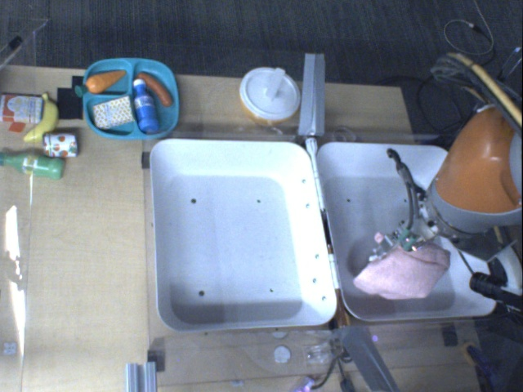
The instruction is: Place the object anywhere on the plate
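One pink, soft-looking crumpled cloth-like object (pixel 402 273) lies in the front part of the right shallow white bin (pixel 359 178), close to its front wall. Judged light, limp and non-slippery; it will drape and bunch, so best pinched at a raised fold near its middle rather than at a thin edge. The gripper (pixel 406 237) sits at the object's upper-left edge, apparently touching it; cannot tell whether its fingers are apart or together, and nothing confirms a hold. One grey arm with an orange band (pixel 480 170) above it. Two bins; left shallow white bin (pixel 233 158) alongside. One blue divided plate (pixel 170 96) well apart at the bench's far left, holding toy food. One white lidded cup (pixel 270 95) behind the bins
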Motion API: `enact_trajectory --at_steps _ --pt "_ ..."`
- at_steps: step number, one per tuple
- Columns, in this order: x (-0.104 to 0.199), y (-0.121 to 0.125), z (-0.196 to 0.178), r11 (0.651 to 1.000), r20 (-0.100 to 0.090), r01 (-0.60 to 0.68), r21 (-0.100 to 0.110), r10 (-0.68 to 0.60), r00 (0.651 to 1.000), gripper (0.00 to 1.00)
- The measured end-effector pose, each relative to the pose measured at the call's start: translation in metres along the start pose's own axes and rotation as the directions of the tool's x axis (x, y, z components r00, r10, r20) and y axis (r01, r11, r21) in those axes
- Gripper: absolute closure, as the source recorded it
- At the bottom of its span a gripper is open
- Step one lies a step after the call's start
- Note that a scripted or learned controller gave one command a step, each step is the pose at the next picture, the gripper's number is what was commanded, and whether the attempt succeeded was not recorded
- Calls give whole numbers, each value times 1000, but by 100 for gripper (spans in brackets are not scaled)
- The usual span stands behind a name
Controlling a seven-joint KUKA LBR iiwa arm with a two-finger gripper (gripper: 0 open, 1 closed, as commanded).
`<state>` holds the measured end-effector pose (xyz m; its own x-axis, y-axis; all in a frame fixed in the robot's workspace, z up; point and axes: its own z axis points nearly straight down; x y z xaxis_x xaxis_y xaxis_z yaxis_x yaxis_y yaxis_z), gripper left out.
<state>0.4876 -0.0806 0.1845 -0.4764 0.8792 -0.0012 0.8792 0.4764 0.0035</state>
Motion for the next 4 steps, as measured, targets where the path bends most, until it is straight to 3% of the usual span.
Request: enact_trajectory --at_steps 1,2,3,4 --pt "0 2 -40 1000 0 7 1 -7 1000 100" --pt "33 41 -47 917 0 398 0 -398 917 100" --pt "59 86 -37 688 2 726 -1 -726 688 100" --pt "86 130 -29 478 2 878 -2 -878 478 100"
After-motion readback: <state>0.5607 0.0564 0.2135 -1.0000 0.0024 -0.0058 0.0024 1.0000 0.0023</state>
